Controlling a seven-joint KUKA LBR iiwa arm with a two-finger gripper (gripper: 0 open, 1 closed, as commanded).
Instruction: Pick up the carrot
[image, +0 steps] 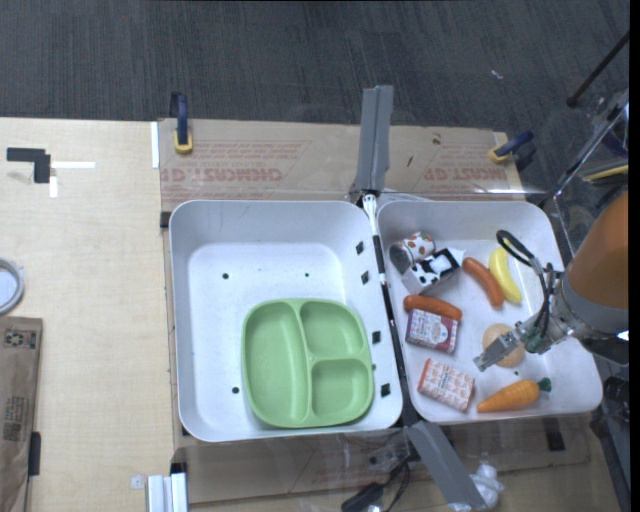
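My pincer (497, 352) hangs low in the right bin (545, 218), over a pale round item (503, 342) and just above the carrot (512, 395); whether it is released or clenched I cannot tell. The carrot lies near the bin's front wall, green tip toward the right, apart from my pincer and not grasped. Risks as I judge them — a descent from here would meet the round item rather than the carrot; the front wall leaves little room beside the carrot, so it may roll or slip; the red-and-white packet (445, 384) sits just to its left and could be nudged. Writing: the cardboard (270, 165) behind the bins carries red print, inverted and too blurred to read with confidence; packet labels are illegible.
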